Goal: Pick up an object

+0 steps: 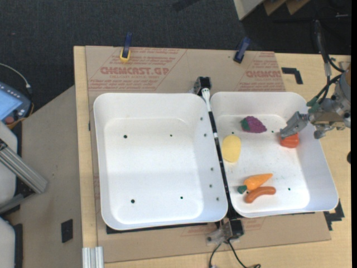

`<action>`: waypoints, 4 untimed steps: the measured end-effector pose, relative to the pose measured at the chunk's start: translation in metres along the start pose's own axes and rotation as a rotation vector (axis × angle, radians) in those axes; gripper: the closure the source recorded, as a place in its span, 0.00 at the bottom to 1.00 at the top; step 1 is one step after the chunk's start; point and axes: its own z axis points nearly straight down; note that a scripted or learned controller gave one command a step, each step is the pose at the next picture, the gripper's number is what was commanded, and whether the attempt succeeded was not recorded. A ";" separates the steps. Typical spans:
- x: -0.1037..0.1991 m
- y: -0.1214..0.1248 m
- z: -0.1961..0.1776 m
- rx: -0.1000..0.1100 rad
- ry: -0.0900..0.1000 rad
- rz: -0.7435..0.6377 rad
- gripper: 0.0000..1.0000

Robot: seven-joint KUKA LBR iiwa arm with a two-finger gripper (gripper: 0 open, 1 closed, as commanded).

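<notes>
Grey tool (292, 128) partly hides an orange-red object (289, 142).

- The end effector (294, 128) sits low at the right bin's (318, 172) far right side, right over an orange-red piece (289, 142).
- To its left: purple item (254, 124), then open floor.
- Nearer the camera and left of it: lemon (231, 148), carrot (257, 180), sausage (260, 193).
- Far left, the left bin (103, 149) lies open.

White bins (150, 108); purple grapes (254, 124); yellow lemon (231, 148); orange carrot (259, 180).
</notes>
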 end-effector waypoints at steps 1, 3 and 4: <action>0.008 -0.034 -0.217 -0.020 -0.005 -0.001 0.00; 0.074 -0.034 -0.254 -0.007 0.001 -0.008 1.00; 0.070 -0.034 -0.252 -0.002 -0.001 0.000 0.00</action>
